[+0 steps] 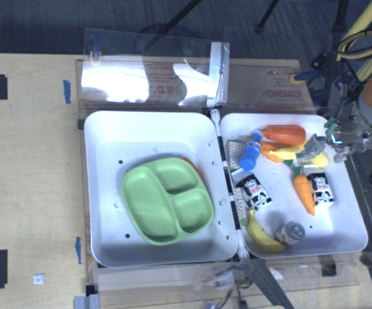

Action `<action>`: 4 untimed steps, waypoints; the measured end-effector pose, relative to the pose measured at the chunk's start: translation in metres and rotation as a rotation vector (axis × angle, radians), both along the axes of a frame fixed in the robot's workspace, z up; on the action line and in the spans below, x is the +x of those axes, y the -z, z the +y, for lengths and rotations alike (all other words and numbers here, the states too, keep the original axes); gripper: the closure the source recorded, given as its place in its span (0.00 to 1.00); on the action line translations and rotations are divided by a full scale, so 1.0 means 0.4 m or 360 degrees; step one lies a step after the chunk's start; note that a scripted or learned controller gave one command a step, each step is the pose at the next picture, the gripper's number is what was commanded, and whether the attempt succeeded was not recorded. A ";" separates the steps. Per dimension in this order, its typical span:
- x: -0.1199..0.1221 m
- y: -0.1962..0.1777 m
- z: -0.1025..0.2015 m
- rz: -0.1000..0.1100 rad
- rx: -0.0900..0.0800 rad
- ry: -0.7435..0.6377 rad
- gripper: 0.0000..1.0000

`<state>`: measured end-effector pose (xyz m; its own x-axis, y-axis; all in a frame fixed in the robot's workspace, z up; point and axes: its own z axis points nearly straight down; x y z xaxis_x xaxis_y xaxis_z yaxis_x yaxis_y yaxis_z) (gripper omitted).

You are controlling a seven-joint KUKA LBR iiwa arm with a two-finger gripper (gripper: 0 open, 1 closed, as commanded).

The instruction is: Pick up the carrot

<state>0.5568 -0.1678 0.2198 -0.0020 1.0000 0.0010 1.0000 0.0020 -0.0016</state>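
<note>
A: What sits nearest the camera, and how many of each thing?

B: Two white bins side by side. In the right bin (350, 234), at the near edge, one banana (263, 234) and one small grey can (293, 232) touching it. A little farther back, two small cartons with a cow print: one (255, 192) by the divider, one (320, 188) toward the right. One blue bottle (250, 156) lies beyond the first carton. The left bin (102, 147) holds one green divided plate (167, 199).

A: And the carrot?

B: One carrot (304, 193), in the right bin, lying flat just left of the right-hand carton and touching it. Its long axis runs near to far with a slight slant: the thin tip points toward the near edge, the broad end with the green top points away, toward the gripper.

A: The gripper?

B: The gripper (315, 148) hangs just beyond the carrot's top end, over some yellow pieces (288, 153). I cannot tell how far apart the jaws stand, and nothing is seen between them. One orange-red item (284, 134) lies farther back.

A: Surroundings?

B: A pale wooden worktop (25, 172) with black corner marks and blue tape; a clear plastic sheet (147, 76) stands behind the bins, and dark carpet (76, 5) with stand legs beyond that.
</note>
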 end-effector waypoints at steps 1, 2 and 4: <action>-0.003 0.298 -0.083 -0.0010 -0.0001 0.0029 0.00; -0.131 0.232 0.037 0.0000 0.0001 -0.0142 0.00; -0.186 0.306 0.122 -0.0021 -0.0007 -0.0616 1.00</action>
<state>0.4824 -0.1189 0.0975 -0.3795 0.9252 -0.0060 0.9251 0.3796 0.0102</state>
